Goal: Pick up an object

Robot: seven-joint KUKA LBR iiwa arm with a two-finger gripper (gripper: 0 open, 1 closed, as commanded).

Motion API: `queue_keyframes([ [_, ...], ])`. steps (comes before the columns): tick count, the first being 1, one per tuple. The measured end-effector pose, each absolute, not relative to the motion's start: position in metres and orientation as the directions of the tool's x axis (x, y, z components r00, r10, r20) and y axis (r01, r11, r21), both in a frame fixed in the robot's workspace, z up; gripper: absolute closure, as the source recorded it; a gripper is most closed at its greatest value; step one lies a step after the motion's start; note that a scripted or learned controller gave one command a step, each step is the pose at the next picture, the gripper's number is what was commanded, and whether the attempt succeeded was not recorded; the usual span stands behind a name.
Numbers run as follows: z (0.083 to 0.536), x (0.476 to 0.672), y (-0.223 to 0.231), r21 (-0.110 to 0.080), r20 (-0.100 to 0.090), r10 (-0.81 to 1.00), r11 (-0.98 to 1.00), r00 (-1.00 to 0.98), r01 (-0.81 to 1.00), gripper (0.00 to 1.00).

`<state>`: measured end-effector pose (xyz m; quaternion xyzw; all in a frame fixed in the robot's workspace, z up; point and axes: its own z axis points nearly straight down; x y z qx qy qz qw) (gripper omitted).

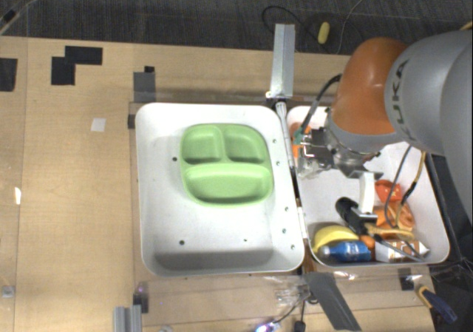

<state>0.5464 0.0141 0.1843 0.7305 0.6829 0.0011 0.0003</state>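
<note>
A dark grey carpet lies at the far side, and in front of it stands a light wooden bench [66, 197] that carries two shallow white bins side by side. The grey arm [436, 94] with its orange band [369, 86] reaches in from the right and hangs over the far part of the right bin [325, 197]. On its grey shell, dark letters of the maker's name show sideways; I read a "U" and a "K", and the rest is cut off.

The left bin [159, 175] holds a green divided plate [224, 163], with two small compartments at its far side and one long compartment at its near side. The plate lies flat, about in the middle of the bin.

In the near part of the right bin is a small heap of things, touching each other: a yellow rounded object [332, 235], a blue object [346, 251] just in front of it, a black handle [353, 214] and some orange pieces [392, 201] to the right. No label on them is readable.

The hand [314, 154] is under the wrist, low at the far left corner of the right bin, well apart from the heap. Whether it is apart or together, I cannot tell, because the wrist covers it.

It seems the step is the reach or the descent, with no grasp visible. The next move probably calls for a shift toward the near side, above one single thing.
</note>
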Motion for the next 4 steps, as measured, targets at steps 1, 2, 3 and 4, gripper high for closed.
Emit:
queue_keyframes([
  [1, 0.228, 0.563, -0.052, 0.006, 0.0, 0.996, -0.092, 0.092, 0.996, 1.0],
  [2, 0.185, 0.545, -0.066, 0.002, 0.002, 0.949, -0.315, 0.315, 0.949, 1.0],
  [3, 0.163, 0.531, -0.09, 0.003, 0.001, 0.957, -0.29, 0.29, 0.957, 1.0],
  [4, 0.163, 0.531, -0.09, 0.003, 0.001, 0.957, -0.29, 0.29, 0.957, 0.0],
])
